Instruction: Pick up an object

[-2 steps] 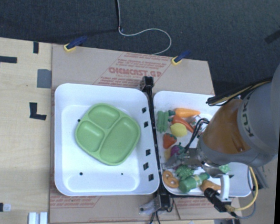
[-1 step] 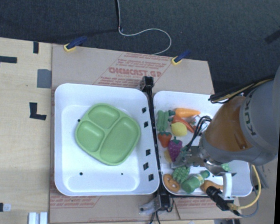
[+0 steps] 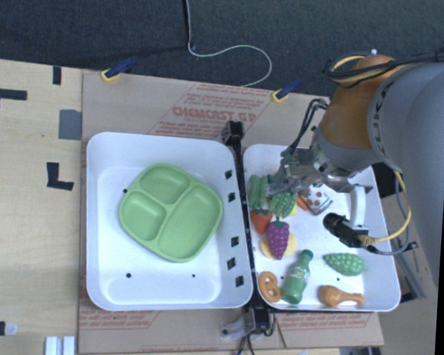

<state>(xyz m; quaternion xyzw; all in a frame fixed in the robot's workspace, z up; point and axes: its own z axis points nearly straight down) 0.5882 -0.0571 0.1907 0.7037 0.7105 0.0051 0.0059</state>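
So the arm point(image 3: 397, 109) reaches in from the right and hangs over the far end of the right bin point(image 3: 384, 294), with its gripper point(image 3: 291, 184) down low among the toy food near the divider between the bins. Honestly can't tell what the gripper itself is doing, it's all dark metal against clutter from this angle, and nothing is clearly caught in it.

Right under and beside the gripper there's a green leafy veggie point(image 3: 283, 204), a couple of green pods point(image 3: 257, 189) against the bin's left wall, and an orange carrot point(image 3: 260, 220) just below those. A red and white piece point(image 3: 315, 198) sits just to the right of the gripper. Further toward the near end: purple grapes point(image 3: 278, 235) lying on something yellow point(image 3: 266, 250), then a green bottle point(image 3: 298, 275) tilted next to a pretzel point(image 3: 269, 287). Over on the right side are a bumpy green thing point(image 3: 344, 263) and a chicken drumstick point(image 3: 340, 297) near the front rim.

Left bin point(image 3: 101, 278) just has a green divided plate point(image 3: 172, 212) sitting roughly in the middle, well apart from the gripper.
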